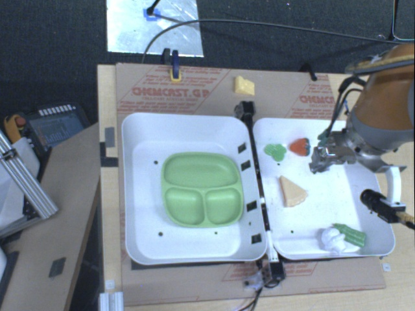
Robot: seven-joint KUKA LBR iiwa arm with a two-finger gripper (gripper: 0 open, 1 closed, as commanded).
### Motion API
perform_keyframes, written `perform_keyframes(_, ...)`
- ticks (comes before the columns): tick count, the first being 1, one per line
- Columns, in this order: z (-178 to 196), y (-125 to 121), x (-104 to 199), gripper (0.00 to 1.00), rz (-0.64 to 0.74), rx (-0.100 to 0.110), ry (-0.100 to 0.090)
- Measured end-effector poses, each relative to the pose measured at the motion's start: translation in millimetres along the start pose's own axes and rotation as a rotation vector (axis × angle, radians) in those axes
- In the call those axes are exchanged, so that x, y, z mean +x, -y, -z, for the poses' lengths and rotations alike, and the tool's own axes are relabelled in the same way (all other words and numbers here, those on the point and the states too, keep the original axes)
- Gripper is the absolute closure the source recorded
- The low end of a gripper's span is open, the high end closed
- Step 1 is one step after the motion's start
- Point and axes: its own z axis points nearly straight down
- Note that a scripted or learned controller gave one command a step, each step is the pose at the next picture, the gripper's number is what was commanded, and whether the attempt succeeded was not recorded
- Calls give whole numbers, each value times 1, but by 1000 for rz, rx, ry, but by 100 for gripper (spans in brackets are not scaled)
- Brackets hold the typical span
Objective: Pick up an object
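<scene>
Where visible, pincer hangs empty.

Probably robotics lab: teach pendant, cables, cardboard-covered bench.

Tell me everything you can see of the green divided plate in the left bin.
The green divided plate is pale green, rounded-square, and looks like moulded plastic. It has three compartments: one wide one across the far side and two smaller ones side by side nearer the camera. All three look bare. It lies flat and right way up, near the middle of the left bin, resting on the floor and clear of the walls. Nothing else touches it.
</scene>
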Motion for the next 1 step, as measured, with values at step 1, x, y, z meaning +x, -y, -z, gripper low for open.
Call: perform_keyframes(1,3,-1,0,100,0,4,-1)
